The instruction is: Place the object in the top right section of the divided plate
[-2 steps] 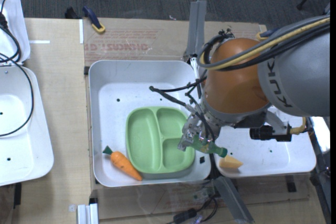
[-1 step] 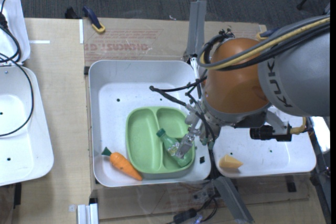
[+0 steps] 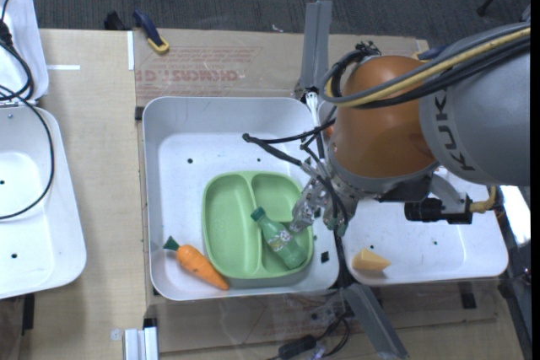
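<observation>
Carrot [image 3: 201,264]: left bin, against divided plate [image 3: 226,223], lower left rim. Bottle [image 3: 278,239]: lying in plate's lower right section; long axis diagonal, cap pointing upper left, base lower right. End effector [image 3: 309,213]: touching bottle's upper right flank; finger state cannot be told. Wedge [image 3: 369,260]: right bin.

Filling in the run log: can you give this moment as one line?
gripper: over plate's right side, at bottle | bottle: lying in green plate, lower right section | carrot: in bin beside plate | top right section: not filled

Bright even light, soft shadows (slight blur throughout).
</observation>
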`<action>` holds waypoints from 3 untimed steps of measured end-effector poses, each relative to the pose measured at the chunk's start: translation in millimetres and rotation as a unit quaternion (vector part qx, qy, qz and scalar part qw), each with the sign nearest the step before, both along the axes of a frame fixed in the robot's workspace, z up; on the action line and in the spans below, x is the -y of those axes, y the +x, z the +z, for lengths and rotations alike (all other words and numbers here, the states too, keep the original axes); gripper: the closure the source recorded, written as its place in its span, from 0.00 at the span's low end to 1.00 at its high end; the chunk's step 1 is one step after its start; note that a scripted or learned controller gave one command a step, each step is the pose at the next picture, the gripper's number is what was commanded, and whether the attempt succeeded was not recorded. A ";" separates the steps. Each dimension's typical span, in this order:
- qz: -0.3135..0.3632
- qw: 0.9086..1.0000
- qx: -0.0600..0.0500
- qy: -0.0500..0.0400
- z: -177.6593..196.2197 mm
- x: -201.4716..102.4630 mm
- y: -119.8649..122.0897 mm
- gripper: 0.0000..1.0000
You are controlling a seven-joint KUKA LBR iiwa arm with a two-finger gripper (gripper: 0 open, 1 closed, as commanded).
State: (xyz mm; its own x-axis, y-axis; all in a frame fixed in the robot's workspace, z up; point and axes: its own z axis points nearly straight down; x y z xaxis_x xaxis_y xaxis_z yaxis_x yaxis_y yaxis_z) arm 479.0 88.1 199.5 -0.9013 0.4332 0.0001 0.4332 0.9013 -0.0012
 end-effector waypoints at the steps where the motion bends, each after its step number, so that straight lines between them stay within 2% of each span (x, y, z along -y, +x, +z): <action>1: 0.000 1.000 0.000 0.000 0.0 -0.1 -0.1 0.00; 2: 0.000 1.000 0.000 0.000 0.0 -0.1 -0.1 0.00; 3: -0.002 1.000 0.001 0.000 8.7 1.1 1.4 1.00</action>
State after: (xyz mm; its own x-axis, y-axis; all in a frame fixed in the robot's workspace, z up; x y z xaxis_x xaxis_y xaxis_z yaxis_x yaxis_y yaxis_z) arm 480.4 87.1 208.2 -0.8995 0.4369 -0.0013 0.4369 0.8995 -0.0009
